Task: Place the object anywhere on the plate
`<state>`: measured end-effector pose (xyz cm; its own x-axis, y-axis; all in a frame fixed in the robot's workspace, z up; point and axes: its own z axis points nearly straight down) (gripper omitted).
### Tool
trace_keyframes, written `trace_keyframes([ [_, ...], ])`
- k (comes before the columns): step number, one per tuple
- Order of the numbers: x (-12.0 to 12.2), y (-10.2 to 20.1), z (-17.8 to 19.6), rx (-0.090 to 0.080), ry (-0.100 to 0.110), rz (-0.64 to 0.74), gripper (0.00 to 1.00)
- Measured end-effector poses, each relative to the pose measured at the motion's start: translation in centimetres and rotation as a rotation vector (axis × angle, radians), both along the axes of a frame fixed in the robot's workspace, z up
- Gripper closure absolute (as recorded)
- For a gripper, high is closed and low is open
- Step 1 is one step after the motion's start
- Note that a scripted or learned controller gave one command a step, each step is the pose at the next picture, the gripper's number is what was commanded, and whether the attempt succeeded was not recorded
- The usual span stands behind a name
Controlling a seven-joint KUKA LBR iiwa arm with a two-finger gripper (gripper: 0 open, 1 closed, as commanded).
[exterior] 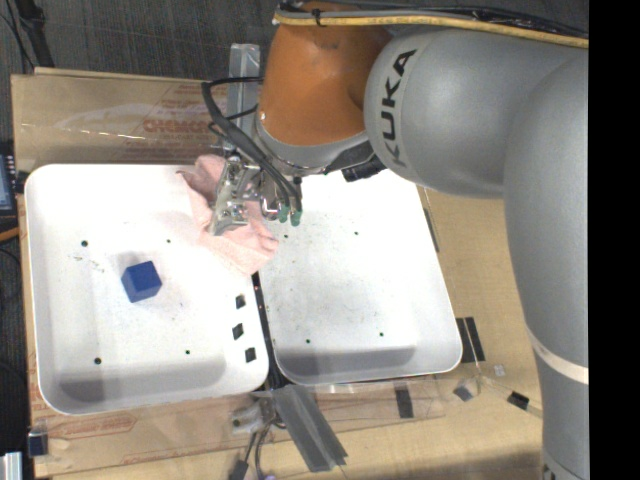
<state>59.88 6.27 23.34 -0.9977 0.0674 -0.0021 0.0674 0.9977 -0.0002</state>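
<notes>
**A:** How far along is it?

**B:** Early, I'd judge. The gripper (pixel 252 206) hangs over the inner edge of the left bin (pixel 60 368), right over a crumpled pink cloth (pixel 245 243). The cloth spreads out from under the tool, towards the near side and a little up behind it.

**A:** Is it holding the cloth?

**B:** I cannot tell. The metal fingers are tangled up visually with the cloth and the cables, so whether they are apart, together or clamped on fabric is not readable from this slant.

**A:** What about the object?

**B:** The rigid candidate is a blue cube (pixel 142 280), well to the tool's left and nearer the camera, sitting alone on the left bin's floor. The cloth could equally be the thing meant; the task does not say.

**A:** And the plate?

**B:** I cannot make one out for certain. The right bin (pixel 440 343), on the tool's other side, is the likeliest destination, but that is a guess.

**A:** So what is left?

**B:** Nearly everything: a confirmed grasp, the carry across the divide between the bins, and the release. Neither item lies in the right bin yet.
</notes>
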Motion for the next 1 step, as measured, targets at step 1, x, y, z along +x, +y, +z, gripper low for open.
trace_keyframes([
  [1,0.01,-0.02,0.0,0.0,0.0,0.0,0.0],
])
